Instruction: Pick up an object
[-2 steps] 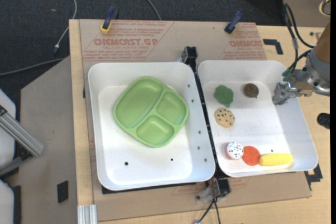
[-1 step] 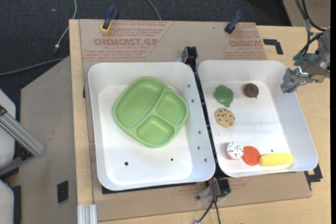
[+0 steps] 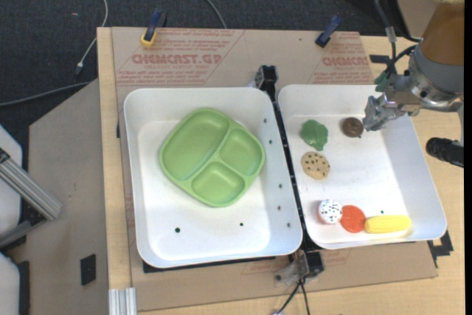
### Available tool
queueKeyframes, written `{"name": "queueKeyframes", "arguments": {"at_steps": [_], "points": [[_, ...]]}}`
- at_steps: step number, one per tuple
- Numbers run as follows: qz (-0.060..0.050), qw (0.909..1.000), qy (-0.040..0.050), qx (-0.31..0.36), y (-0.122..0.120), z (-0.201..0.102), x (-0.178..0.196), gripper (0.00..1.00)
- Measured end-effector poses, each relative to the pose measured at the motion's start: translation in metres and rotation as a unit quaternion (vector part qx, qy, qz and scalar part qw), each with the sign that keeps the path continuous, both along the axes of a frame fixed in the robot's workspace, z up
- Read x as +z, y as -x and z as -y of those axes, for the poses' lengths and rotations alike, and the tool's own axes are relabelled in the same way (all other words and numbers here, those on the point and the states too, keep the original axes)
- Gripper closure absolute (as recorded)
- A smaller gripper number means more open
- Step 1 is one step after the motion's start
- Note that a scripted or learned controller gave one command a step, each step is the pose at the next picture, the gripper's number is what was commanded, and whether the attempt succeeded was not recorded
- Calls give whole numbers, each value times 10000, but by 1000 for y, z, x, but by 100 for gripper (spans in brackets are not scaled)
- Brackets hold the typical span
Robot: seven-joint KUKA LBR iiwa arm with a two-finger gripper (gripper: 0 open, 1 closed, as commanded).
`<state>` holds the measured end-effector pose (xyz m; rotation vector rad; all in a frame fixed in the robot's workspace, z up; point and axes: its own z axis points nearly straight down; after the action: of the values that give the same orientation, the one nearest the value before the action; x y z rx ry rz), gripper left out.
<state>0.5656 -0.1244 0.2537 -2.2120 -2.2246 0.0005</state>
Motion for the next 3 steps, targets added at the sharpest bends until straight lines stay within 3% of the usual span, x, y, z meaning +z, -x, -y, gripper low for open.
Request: {"name": "queueKeyframes", "arguments": {"at_steps": [3], "points": [[28,10000,12,-5,-49,-145,-20,100]]}}
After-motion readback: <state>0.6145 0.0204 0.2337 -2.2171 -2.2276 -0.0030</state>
